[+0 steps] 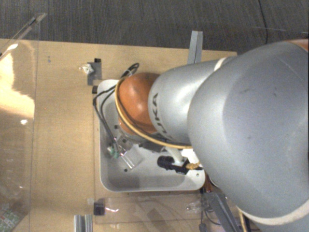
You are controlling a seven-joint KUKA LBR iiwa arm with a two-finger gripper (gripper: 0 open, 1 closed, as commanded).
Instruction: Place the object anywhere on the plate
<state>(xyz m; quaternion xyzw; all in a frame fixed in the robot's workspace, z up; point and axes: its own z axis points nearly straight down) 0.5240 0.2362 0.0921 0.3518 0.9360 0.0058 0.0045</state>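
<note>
Grey KUKA arm (231, 129) with its orange band (135, 103) hangs low over the shallow white bin (145, 182), I judge to reach inside, its gripper (123, 153) at the band's seven o'clock, though whether it is clenched I cannot tell, and the arm's bulk hides object and plate from me
</note>
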